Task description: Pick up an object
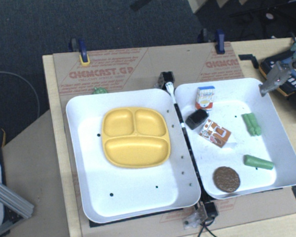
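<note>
End effector [285, 74] at the right edge of the tabletop [62, 150], just outside the right bin [284, 143], nothing seen in its grip; open or closed, impossible to tell. In that bin, untouched: small carton [205, 97], black block [196, 119], patterned packet [215, 133], two green pieces [251, 123] [258, 162], brown disc [227, 179]. In the left bin [88, 174], a yellow divided plate [136, 137]. Pick seemingly not yet begun.

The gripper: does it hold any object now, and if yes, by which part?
Nothing is held. The gripper is at the right edge, outside the right bin, and no object is between its fingers. Whether they are open or shut cannot be told.
</note>
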Available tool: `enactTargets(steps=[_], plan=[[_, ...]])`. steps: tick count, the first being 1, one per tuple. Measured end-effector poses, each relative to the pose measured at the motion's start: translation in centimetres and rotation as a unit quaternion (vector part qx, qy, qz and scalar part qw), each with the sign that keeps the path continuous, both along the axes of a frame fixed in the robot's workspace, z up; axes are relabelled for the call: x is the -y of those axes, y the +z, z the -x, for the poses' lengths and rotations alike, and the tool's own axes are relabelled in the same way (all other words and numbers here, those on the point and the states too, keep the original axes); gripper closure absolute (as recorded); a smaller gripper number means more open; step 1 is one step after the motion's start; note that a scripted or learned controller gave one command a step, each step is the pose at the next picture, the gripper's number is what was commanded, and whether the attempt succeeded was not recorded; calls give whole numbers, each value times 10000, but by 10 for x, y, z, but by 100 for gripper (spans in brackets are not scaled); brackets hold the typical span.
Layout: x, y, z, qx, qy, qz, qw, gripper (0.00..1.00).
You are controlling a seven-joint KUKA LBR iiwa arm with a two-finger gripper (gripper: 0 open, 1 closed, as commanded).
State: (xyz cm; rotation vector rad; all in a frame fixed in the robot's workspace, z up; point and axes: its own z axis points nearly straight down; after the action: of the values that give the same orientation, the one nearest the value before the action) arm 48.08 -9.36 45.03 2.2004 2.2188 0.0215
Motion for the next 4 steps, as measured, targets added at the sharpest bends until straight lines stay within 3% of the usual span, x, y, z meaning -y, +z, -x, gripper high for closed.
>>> enactTargets(steps=[1,2,3,4], plan=[[3,1,0,-76,-33,4,10000,100],[-24,-117,2,-143,-40,-20,9999,100],[-74,-24,1,-58,-13,-10,10000,100],[-147,17,-12,-78,-24,-13,10000,100]])
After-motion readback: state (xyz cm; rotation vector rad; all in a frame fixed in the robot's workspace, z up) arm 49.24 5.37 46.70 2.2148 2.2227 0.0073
